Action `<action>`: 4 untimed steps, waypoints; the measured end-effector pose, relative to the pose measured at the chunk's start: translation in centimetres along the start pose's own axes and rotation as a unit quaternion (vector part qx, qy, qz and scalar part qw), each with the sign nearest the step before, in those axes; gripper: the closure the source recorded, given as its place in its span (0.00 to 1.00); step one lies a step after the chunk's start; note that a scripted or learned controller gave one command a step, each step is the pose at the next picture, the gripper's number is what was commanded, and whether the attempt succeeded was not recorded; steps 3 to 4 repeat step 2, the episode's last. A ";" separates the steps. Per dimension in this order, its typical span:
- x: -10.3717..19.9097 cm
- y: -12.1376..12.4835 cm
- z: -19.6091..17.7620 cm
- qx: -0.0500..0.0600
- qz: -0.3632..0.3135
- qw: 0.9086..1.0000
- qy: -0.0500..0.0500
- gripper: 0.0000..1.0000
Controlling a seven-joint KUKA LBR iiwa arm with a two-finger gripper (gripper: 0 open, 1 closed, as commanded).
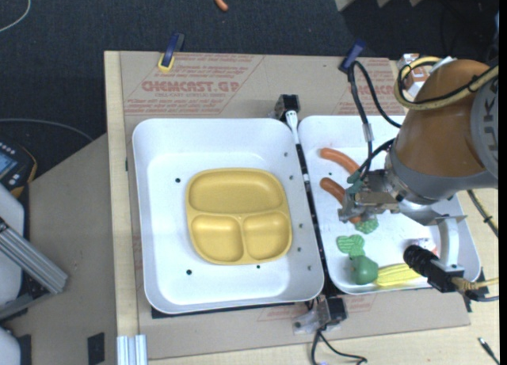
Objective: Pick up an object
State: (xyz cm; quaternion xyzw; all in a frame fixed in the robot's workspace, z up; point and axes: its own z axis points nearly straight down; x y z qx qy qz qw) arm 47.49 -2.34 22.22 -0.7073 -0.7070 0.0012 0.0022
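Low over the right bin [467,233], the gripper [360,211] hovers beside an orange sausage [333,189] and a green toy [349,243], its grip state hidden from view.

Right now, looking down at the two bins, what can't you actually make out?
- Gripper, camera view: its fingertips blur into the clutter, so what they touch is unclear.
- Right bin: the arm covers its far right side.
- Green toy: too small and blurred to identify.
- Yellow item: partly behind a black part, shape unclear.
- Orange sausage: its lower end is hidden by the gripper.
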 end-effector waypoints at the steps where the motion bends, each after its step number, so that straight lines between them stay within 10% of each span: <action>1: 0.6 1.0 -1.2 -0.003 -0.001 1.000 -0.001 1.00; 4: 0.7 0.6 -1.2 -0.002 0.000 1.000 0.000 1.00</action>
